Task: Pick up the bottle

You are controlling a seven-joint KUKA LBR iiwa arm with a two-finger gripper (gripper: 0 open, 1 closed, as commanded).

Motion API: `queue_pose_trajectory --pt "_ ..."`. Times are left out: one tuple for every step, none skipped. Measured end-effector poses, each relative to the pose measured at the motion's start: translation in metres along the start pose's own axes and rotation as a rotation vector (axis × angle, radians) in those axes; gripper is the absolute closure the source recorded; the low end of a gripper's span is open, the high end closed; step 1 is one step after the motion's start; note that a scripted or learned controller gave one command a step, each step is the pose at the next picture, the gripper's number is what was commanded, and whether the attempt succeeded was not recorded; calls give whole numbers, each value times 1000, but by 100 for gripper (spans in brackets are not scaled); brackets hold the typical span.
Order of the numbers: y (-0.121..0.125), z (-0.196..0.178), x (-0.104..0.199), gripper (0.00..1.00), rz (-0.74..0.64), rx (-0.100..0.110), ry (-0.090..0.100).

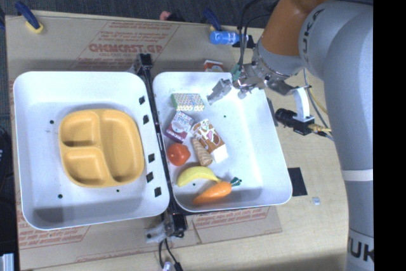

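Two shallow white bins sat side by side on a cardboard-covered worktop (127, 41), seen from above at a slant. The left bin (32, 92) held a yellow divided plate (101, 147) near its middle, with bare white floor all around it. The right bin (269, 155) was more crowded along its left half: a small patterned box (188, 101) at the top, a purple-and-white packet (179, 126) below it, a red tomato (178, 153), a decorated snack box (210, 140), a yellow banana (195, 175) and an orange carrot (214, 191) near the lower rim. The right half of that bin lay open, offering clear room along its right wall.

The grey arm (342, 73) with its orange band reached in from the right. The hand (229, 87) hovered over the upper edge of the right bin, just right of the patterned box; whether it was released or clenched could not be told, and nothing was visibly between its fingers.

The bottle (224, 38), blue, lay on its side on the worktop outside the bins, just beyond the top rim of the right bin and close above the hand. Blue clips (28, 17) stood at the back edge of the cardboard. Cables looped from the arm near the bottle, crowding the space to its right.
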State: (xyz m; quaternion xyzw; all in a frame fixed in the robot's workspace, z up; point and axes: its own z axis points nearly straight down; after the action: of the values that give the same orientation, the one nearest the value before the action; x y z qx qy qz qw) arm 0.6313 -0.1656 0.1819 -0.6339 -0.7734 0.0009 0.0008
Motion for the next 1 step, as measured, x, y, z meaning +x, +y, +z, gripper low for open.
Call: queue_pose_trajectory --pt "1 -11 0 100 -4 1 0"
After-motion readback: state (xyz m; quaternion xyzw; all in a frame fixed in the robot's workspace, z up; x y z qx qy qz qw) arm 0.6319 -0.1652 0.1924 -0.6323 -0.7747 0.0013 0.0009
